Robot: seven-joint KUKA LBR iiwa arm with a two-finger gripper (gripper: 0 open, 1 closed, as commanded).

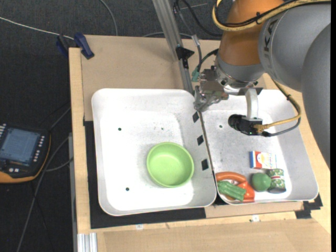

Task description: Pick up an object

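My gripper (pixel 201 103) hangs low over the far end of the wall between the two bins, under the orange-banded wrist. A light green bowl (pixel 169 165) sits upright in the left bin (pixel 110 140), near its front right. In the right bin's (pixel 302 156) front corner lie a small white box with red and blue print (pixel 262 159), a green ball (pixel 259 181), a small patterned can (pixel 277 179) and an orange-red piece with a green vegetable on it (pixel 232 187). All of these are well in front of the gripper, and none touches it.
A black fitting with a yellow cable (pixel 247 125) hangs from the arm over the right bin's middle. A metal post (pixel 170 30) rises behind the bins. Blue clamps (pixel 79 45) sit at the bench's far left corner. A handheld pendant (pixel 21 151) lies off the bench to the left.
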